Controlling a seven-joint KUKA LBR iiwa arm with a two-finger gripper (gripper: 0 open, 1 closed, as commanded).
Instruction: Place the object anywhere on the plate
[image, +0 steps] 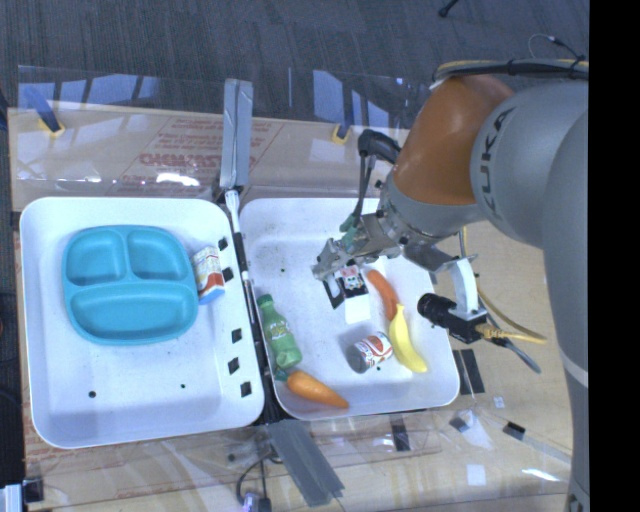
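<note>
A blue divided plate (128, 283) lies in the left bin (60, 400). A small can with a red and white label (208, 273) rests against the plate's right edge. My gripper (345, 272) hangs low over the middle of the right bin (300, 225), beside an orange-red sausage-like piece (382, 290). Below that lie a yellow banana (406, 342) and a red and white can on its side (372, 351). A green bottle (281, 333) and an orange carrot (317, 390) lie at the right bin's front left.
A metal divider (236, 140) runs between the two bins at the back. The arm's large orange and grey body (470, 150) covers the right bin's back right corner. A black fitting with cables (455, 315) sticks out over the right rim.
</note>
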